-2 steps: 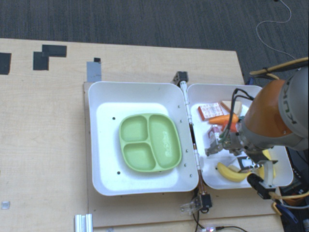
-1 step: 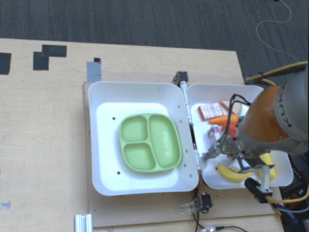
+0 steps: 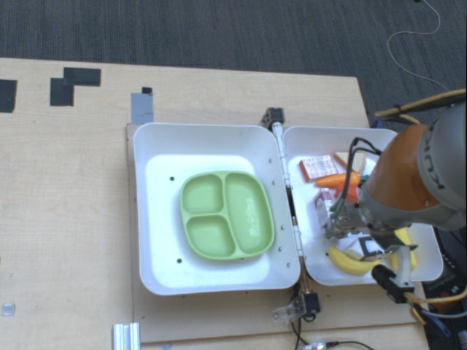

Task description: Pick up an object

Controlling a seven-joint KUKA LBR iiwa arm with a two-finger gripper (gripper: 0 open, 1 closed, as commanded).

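The grey arm (image 3: pixel 438 159), orange-banded above its wrist, reaches in from the right, pincer (image 3: pixel 337 224) pointed downward.

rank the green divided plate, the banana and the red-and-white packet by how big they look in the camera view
1. green divided plate, clearly the largest
2. banana, though the arm hides part of it, so its full length is unsure
3. red-and-white packet, looks smallest, but not far off the visible part of the banana

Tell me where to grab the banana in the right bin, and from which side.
Grip the banana across its thick middle, coming straight down from above. It lies flat on the right bin floor, curved, near the front wall. Its right end is hidden under the arm, so the exposed left half is probably the safer target.
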